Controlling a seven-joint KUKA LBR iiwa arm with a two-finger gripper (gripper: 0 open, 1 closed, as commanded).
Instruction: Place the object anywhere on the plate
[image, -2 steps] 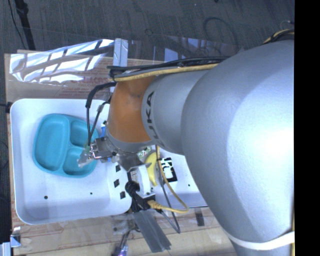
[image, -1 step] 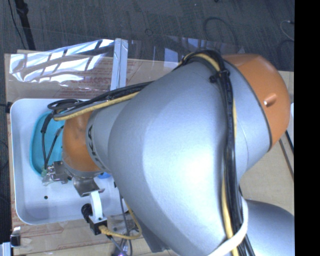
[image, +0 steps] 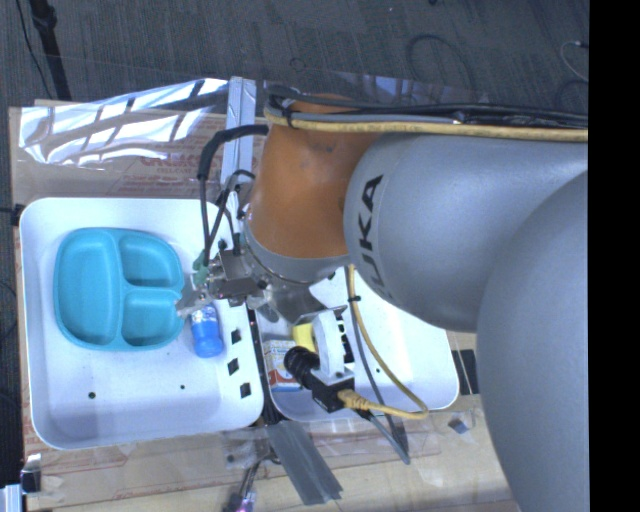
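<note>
A light blue divided plate (image: 115, 288) lies in the left bin (image: 60, 400), toward its upper left. A small blue bottle-like object (image: 207, 334) with a pale top sits just off the plate's lower right edge, on the bin floor or slightly above it. My gripper (image: 205, 298) is directly over the object's top end, touching it or very close. The arm's bulk hides how the object is held.
The grey and orange arm (image: 400, 220) covers most of the right bin (image: 440, 380). A yellow item (image: 303, 334) and a printed packet (image: 281, 372) lie at that bin's left side. The wall between the bins runs just right of the gripper.
</note>
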